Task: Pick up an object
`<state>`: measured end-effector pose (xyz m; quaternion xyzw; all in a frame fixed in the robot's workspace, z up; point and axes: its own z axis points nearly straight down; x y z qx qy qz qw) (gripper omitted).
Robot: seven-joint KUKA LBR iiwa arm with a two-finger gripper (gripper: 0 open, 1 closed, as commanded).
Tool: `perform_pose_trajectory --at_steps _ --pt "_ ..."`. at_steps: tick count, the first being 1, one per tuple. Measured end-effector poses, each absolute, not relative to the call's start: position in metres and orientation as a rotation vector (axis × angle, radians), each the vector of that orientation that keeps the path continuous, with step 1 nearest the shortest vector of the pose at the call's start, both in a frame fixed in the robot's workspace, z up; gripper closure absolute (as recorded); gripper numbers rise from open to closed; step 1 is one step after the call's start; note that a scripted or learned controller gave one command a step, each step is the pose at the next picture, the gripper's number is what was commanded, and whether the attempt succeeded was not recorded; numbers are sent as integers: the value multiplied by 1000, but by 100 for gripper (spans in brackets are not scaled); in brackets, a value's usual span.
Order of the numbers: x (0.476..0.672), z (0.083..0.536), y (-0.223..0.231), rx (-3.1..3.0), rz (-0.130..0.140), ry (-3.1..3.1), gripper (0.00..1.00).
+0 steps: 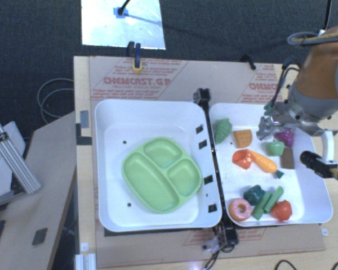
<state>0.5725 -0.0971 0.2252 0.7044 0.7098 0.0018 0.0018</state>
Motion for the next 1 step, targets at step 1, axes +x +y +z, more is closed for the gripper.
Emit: perform_pose_trajectory --at_steps 1 --pt "585 233 -82 2212 5 2228 100"
